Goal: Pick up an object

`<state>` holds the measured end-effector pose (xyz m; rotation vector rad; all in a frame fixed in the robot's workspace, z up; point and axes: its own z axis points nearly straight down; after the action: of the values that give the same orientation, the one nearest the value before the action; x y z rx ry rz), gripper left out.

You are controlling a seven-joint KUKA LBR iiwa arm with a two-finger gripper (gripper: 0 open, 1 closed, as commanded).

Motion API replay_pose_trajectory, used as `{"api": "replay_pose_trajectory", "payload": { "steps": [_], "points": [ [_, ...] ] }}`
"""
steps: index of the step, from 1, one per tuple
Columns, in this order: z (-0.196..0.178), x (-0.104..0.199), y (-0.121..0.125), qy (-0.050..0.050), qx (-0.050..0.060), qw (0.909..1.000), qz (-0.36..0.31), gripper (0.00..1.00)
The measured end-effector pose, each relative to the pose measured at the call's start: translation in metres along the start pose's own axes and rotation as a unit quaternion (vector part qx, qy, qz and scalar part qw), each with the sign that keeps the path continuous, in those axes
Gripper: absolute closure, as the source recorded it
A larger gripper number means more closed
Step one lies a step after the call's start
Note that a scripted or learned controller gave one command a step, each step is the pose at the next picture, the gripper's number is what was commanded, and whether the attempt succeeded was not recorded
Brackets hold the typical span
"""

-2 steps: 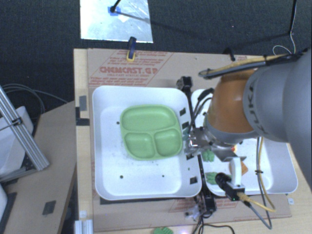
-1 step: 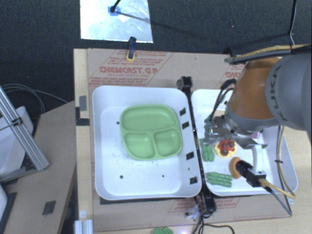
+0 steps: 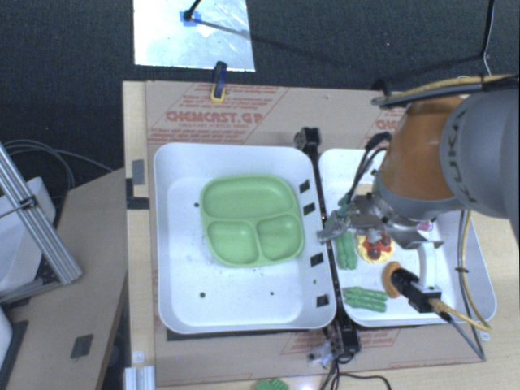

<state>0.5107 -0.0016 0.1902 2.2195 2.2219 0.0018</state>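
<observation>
A green pod (image 3: 348,252), the likeliest pick, lies in the right bin (image 3: 483,287) at lower centre-right of the frame. It sits close against the wall shared with the neighbouring bin, and its long axis runs up and down the picture, roughly parallel to that wall. The gripper (image 3: 334,228) hangs just above and slightly left of the pod's upper end in the frame, near enough that the two look to overlap or nearly touch. The slanted view does not show whether there is contact or how high the tool sits. Whether the pincer is apart or together cannot be told, and nothing is visibly held. On this showing, the coming move turns on a short shift toward the lower right of the frame and a grasp across the pod's narrow width, with the bin wall close on the left as the likely hindrance. Just right of the pod sits a small red and yellow toy (image 3: 374,250), near or touching it. An orange piece (image 3: 391,271) lies below that, and a second green pod (image 3: 364,299) rests crosswise toward the bottom of the bin. The grey arm (image 3: 479,161), orange-banded, reaches in from the upper right. In the left bin (image 3: 175,299), well apart, a green divided plate (image 3: 248,220) lies at centre.
</observation>
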Motion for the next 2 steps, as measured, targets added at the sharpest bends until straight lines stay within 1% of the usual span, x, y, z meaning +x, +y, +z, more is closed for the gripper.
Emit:
{"api": "replay_pose_trajectory", "payload": {
  "steps": [1,2],
  "points": [
    [0.023,-0.091,0.035,-0.002,-0.001,1.0,0.004,0.0],
    [-0.187,-0.095,-0.02,-0.001,-0.01,0.9999,-0.001,0.0]
  ]
}}
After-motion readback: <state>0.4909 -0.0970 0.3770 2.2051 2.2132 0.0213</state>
